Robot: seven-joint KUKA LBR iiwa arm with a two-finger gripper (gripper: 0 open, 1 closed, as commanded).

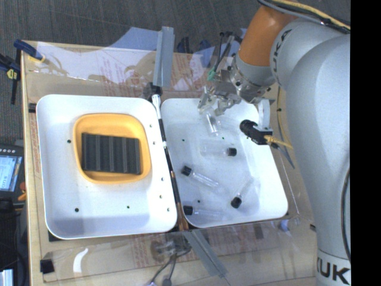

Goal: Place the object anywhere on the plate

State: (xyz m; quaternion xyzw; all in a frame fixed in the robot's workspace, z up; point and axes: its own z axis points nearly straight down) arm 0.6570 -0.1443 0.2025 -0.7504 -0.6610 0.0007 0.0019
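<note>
A yellow plate with a dark ridged centre lies in the left bin. Several clear tubes with black caps lie scattered in the right bin: one near the middle, one lower left, one lower right, and one at the front edge. My gripper hangs over the far end of the right bin. A clear tube-like piece shows just below it, and whether it is gripped or lying on the bin floor is unclear.
A metal rail divides the two bins. A black connector with a yellow cable juts over the right bin's right side. The large grey arm covers the right of the bench. Papers and tools lie behind the bins.
</note>
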